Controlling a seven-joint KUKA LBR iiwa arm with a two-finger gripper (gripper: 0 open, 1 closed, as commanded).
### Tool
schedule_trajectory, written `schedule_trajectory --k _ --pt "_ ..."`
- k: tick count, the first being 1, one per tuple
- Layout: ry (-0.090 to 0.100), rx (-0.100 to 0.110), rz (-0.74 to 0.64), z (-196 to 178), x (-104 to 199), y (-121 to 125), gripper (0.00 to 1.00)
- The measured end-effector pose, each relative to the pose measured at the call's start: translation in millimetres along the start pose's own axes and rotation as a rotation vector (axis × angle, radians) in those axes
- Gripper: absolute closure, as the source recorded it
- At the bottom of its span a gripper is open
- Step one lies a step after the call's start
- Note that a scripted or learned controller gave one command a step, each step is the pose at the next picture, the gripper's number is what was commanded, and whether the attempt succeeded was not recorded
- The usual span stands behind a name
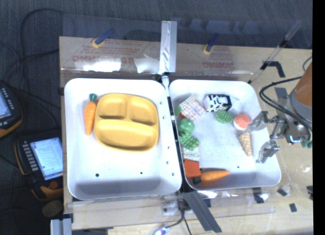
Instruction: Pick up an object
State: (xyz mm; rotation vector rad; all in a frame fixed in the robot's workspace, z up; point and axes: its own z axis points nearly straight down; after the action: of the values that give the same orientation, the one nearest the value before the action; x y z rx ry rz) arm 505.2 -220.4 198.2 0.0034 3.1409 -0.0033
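Over the right bin's [254, 89] outer edge hangs the claw [265, 136], fingers spread, empty. Ice-cream cone [246, 143] lies just inboard, the likeliest pick. Risk: descending here, fingers strike the rim.

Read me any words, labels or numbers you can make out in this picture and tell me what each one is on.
None can be quoted.
Reddish print on the clear sheet behind the bins: too blurred to read.
Lit screen of the handheld device at the left: lines of text, too small.
Patterned card in the right bin: checked print, no legible letters.
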Motion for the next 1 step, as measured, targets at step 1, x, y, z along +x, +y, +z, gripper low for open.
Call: schedule_trajectory --k 1 --pt "-0.014 0.007 0.001 107.4 -29.9 -4.4 0.00"
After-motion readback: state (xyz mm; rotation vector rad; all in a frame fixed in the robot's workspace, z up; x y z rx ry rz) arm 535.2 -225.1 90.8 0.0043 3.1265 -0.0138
